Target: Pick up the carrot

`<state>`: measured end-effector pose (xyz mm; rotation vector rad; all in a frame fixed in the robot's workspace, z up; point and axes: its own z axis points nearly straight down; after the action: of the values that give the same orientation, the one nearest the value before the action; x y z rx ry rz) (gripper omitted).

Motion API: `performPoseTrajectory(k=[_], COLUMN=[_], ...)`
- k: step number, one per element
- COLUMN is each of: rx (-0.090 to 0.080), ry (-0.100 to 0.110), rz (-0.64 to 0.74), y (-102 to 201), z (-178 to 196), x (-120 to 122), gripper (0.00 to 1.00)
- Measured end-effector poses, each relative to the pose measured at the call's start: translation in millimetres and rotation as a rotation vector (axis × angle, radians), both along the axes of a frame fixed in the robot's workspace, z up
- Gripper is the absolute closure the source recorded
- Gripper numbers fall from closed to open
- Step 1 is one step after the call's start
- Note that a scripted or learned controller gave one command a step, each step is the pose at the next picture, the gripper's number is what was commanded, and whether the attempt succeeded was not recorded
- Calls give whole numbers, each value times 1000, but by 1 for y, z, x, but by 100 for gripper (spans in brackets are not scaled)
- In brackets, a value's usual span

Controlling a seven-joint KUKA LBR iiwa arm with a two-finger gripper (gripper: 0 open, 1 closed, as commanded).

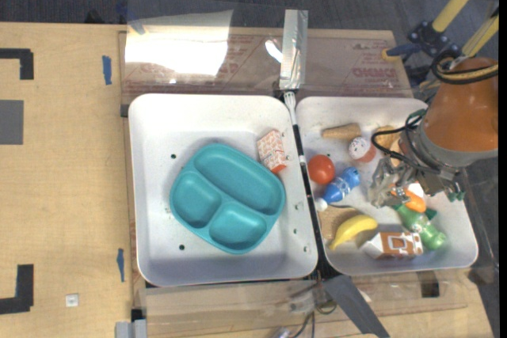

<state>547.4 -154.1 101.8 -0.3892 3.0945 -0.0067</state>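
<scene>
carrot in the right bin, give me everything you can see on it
The carrot is a small toy, plastic by its look: an orange body with a green leafy top. It lies in the right bin, toward that bin's right side, directly under the gripper, which covers part of it. Its green end points toward a green toy just below it, close enough that contact cannot be ruled out. Whether the gripper is touching it cannot be told.

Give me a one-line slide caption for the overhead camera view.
The arm's pincer sits low in the right bin over the carrot, beside a banana; a teal tray lies in the left bin.
</scene>
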Motion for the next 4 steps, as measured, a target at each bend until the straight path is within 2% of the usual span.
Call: performPoseTrajectory(k=[1,2,3,4], rx=[-1,0,0,-2], ry=[9,15,6,21], rz=[208,148,192,447], y=[-54,7,93,93], z=[-13,47,150,116], x=[-19,-50,-3,-36], gripper=[100,100,100,100])
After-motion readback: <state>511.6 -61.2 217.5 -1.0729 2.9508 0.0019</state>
